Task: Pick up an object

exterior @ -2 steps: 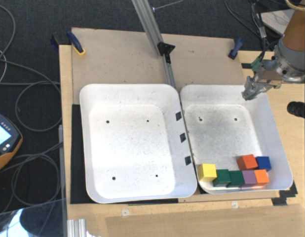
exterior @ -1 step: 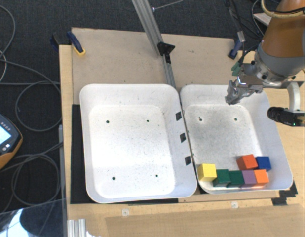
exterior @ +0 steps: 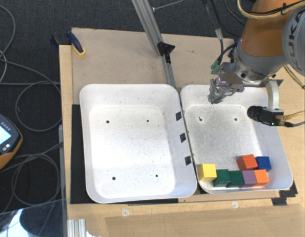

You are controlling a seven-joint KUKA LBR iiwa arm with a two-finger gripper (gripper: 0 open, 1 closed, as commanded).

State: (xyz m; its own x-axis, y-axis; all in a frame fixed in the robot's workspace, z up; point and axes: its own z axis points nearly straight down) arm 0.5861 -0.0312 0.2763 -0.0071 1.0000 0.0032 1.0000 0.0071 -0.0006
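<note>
The surface [exterior: 118, 48], a pale board, carries two shallow white bins side by side, the left bin [exterior: 93, 132] broad and the right bin [exterior: 276, 147] a little narrower, their inner edges touching along a seam marked with small black tabs. Over the far end of the right bin hangs the arm [exterior: 268, 28], grey with its orange band, reaching in from the right. Below it the gripper [exterior: 216, 97] points down above the far left corner of the right bin, near the rim, and it hangs well apart from anything it could take. Whether it is spread or closed I cannot tell from this slant, since the tip is a small dark-grey cluster; nothing is seen in it. All the candidates lie at the near end of the right bin, huddled against the near wall: a yellow block [exterior: 208, 171] standing slightly off to the left, a green block [exterior: 222, 177] and a darker green block [exterior: 236, 177] beside it, a purple block [exterior: 249, 177], two orange blocks [exterior: 247, 161] [exterior: 261, 177], and a blue block [exterior: 263, 163]. As I judge it, the pick has not begun in earnest: no block is lifted, and what is left is the whole job of travelling across the bin to the cluster, descending, closing on one piece, and raising it.
</note>
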